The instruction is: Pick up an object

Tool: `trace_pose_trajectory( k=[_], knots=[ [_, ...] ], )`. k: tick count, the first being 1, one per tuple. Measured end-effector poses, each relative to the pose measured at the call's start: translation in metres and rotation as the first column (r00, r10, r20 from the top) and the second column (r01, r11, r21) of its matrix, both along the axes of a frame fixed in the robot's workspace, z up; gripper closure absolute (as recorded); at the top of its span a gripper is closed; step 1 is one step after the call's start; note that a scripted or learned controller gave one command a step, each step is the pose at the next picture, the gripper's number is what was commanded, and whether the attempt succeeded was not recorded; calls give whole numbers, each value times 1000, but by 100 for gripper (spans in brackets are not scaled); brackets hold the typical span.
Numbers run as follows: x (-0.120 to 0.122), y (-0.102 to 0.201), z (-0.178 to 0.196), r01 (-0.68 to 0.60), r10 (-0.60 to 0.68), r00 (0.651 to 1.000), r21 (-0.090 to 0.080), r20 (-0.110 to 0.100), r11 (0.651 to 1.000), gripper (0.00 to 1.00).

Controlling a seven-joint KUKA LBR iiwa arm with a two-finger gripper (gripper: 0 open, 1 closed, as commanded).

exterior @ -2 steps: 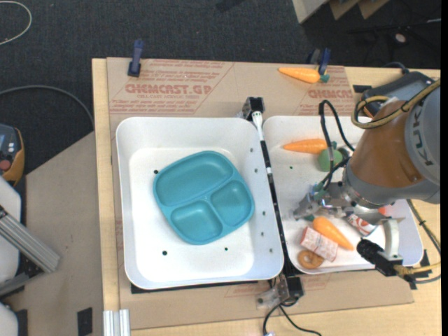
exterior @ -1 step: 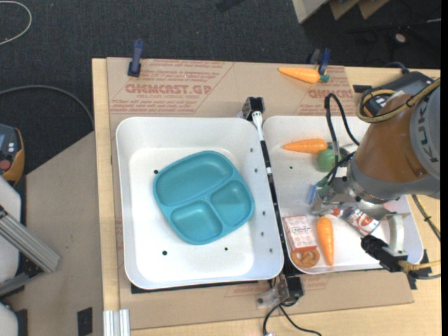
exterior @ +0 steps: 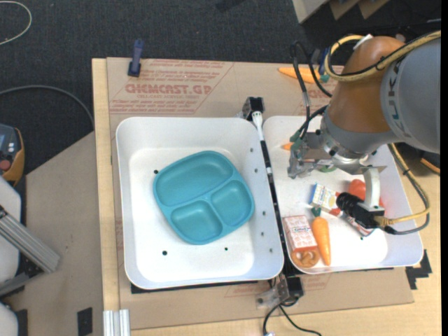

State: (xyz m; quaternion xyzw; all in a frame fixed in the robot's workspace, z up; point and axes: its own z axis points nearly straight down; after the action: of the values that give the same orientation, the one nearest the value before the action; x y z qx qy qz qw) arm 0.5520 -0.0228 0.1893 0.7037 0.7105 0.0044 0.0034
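Two shallow bins of smooth white plastic, left bin (exterior: pixel 133 208) and right bin (exterior: pixel 392 250), faintly glossy. Matt teal plastic divided plate (exterior: pixel 203 196) in the left one. Smooth, slightly shiny orange toy carrot (exterior: pixel 320 238) beside a printed paper-like packet (exterior: pixel 299 231). Underneath, flat brown cardboard-like board (exterior: pixel 175 86), matt, with red print. Glossy orange band (exterior: pixel 371 58) above smooth grey arm casing (exterior: pixel 420 89).

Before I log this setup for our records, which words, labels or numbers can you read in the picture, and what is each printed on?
"CHEMCAST. G P", red print on the brown board behind the left bin.
Smaller red lines above and below it: too blurred to read.
Red and white carton in the right bin: print too small to read.
Small white and yellow packet: print too small to read.
Grey arm: dark letters, cut off, not readable.
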Motion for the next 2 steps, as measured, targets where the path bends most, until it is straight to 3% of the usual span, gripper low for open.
trace_pose_trajectory(
  k=[1, 2],
  knots=[
    [-11, -12, 188, 8, -8, 1000, -2, 9, 1000, 100],
    [-72, -43, 184, 14, -14, 1000, -1, -14, 1000, 100]
  ],
)
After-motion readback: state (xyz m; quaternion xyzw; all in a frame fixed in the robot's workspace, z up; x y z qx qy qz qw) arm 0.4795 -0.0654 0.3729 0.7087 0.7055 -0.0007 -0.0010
